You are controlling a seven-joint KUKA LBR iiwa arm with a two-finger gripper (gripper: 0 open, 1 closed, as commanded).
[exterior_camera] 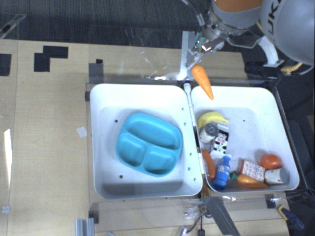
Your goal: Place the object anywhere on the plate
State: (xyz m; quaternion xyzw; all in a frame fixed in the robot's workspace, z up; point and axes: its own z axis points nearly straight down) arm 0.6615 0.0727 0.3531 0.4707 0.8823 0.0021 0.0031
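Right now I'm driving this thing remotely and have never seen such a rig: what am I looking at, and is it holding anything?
One camera, fixed above the bench, looks down at a slant. The grey shape with an orange band at top right is the arm, reaching in from the right. Its gripper hangs over the far edge where the two bins meet, and a carrot hangs from its fingers, tip down. The left bin holds a blue plate with three compartments; that is where the carrot should go. The right bin holds a jumble: a banana, a blue bottle, a small box, a tomato and other small items.
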